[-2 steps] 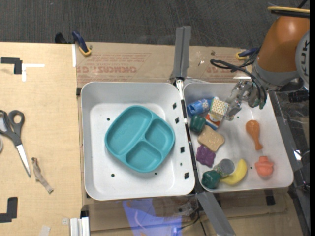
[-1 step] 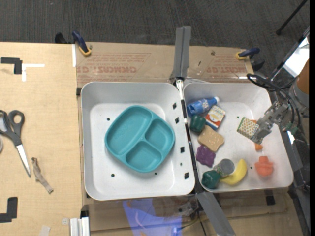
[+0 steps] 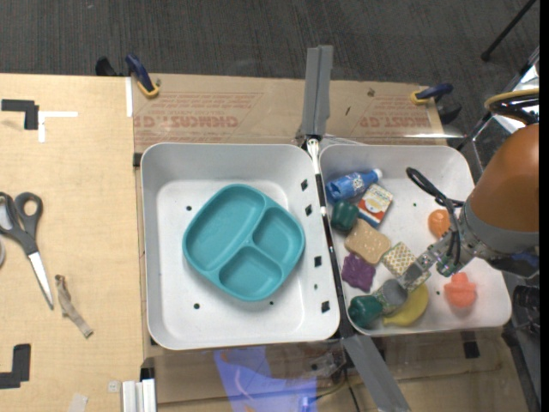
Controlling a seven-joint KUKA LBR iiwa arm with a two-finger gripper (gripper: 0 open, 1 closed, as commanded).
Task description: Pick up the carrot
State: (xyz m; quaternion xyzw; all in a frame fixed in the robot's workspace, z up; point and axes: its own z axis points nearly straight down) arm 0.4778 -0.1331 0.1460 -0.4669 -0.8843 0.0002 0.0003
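Orange carrot [image 3: 461,291] lies just beside the gripper [image 3: 418,273] — right bin [image 3: 480,316].

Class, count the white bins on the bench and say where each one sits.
2. The left bin holds a teal divided plate; the right bin beside it holds the toy food. None seems hidden.

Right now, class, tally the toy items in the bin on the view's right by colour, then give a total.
blue bottle: 1
white carton: 1
green pieces: 2
orange pieces: 2
tan crackers: 2
purple piece: 1
yellow banana: 1
Total: 10
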